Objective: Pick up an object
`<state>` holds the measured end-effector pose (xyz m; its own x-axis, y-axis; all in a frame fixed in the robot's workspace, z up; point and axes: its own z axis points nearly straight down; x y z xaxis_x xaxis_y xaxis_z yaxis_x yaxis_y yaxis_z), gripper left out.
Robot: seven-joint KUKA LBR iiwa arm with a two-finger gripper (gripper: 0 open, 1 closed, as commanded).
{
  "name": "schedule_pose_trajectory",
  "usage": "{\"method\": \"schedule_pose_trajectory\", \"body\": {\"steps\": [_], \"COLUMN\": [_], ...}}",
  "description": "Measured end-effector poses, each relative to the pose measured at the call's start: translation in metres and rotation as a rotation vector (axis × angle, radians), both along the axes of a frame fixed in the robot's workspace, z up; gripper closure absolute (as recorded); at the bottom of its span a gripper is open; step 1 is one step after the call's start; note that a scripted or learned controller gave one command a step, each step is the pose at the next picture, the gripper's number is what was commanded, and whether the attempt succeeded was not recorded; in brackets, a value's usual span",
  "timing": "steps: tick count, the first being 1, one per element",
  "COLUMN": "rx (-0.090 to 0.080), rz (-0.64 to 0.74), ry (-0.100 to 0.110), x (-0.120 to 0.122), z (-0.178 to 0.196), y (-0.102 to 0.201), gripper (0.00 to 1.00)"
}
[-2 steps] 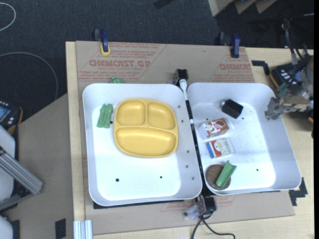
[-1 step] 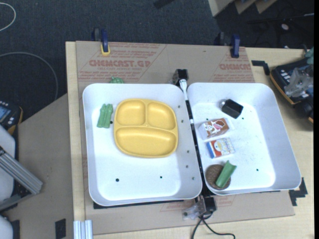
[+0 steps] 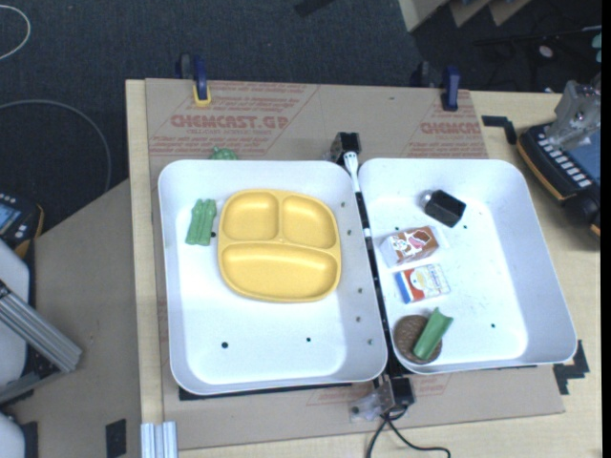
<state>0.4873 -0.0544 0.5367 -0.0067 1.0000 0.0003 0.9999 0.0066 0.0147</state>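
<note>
Two white bins (image 3: 535,256) sit on brown board; claw (image 3: 579,113) at right edge, opening impossible to tell.

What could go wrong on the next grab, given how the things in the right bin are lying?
1. The green piece lies across the brown disc close to the right bin's front wall, so a grab there may catch both or hit the wall.
2. The two small cards lie flat and close together; fingers may slide over them or nudge one into the other.
</note>
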Motion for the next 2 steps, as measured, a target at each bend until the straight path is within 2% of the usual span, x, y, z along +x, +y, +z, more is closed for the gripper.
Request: {"method": "schedule_pose_trajectory", "body": {"steps": [1, 2], "rx": [0.0, 0.0], "rz": [-0.007, -0.002], "ry": [0.024, 0.002], "x": [-0.009, 0.0], "z": [-0.095, 0.004], "y": [0.011, 0.042], "gripper": [1.0, 1.0]}}
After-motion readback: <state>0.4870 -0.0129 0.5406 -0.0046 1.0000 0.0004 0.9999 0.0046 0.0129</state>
